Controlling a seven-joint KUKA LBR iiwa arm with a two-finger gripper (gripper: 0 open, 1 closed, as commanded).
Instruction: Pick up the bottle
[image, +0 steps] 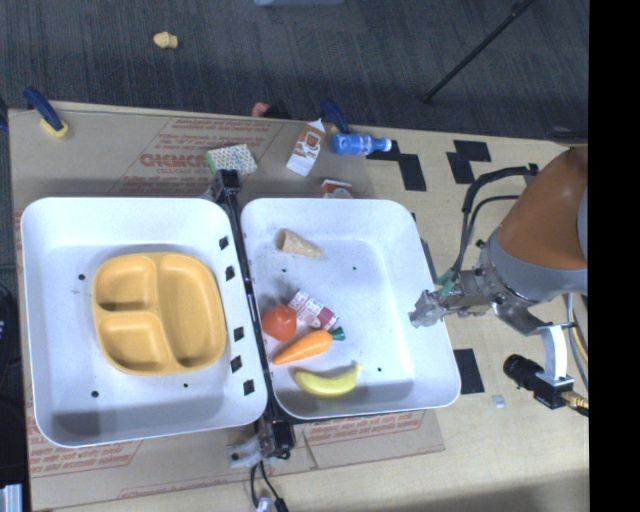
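Gripper (425, 310) low over right bin's (400, 215) edge

Red print runs over the cardboard sheet (160, 160) under my two bins. Above the left bin its largest line looks like "CHEMO…", the rest too blurred for me to read. The small carton (305, 148) beside the blue bottle (358, 145) bears print I cannot make out.

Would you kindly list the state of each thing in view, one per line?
Bottle: lying on its side on the bench, beyond the bins.
Gripper: at the right bin's right rim, holding nothing.
Yellow tray: flat in the left bin.
Banana: lying in the right bin.
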